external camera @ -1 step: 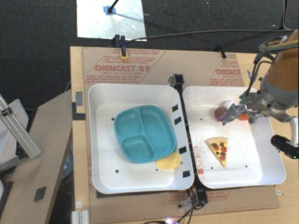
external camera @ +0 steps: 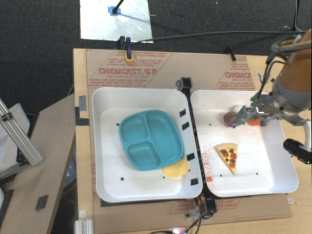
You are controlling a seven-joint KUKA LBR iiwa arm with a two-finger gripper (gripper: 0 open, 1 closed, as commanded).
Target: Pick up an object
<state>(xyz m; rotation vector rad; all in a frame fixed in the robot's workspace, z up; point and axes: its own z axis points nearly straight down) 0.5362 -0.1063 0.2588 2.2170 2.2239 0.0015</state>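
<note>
Two shallow white plastic bins sit side by side across the middle of the frame, the left bin (external camera: 105,130) and the right bin (external camera: 273,179) meeting along a dark divider. In the left one we see a teal sectioned plastic tray (external camera: 151,139) lying flat, with a pale yellow flat disc (external camera: 178,169) peeking out from under its lower right corner. In the right bin, a toy pizza slice with red toppings (external camera: 228,156) lies near the centre, well apart from the arm. At the upper right, the grey arm's two-finger gripper (external camera: 240,117) reaches low into the bin, beside a small dark reddish rounded object (external camera: 229,118) and a small orange object (external camera: 254,121). We judge it is going for one of these, but we cannot tell the claw's state, nor whether anything sits in it.
</note>
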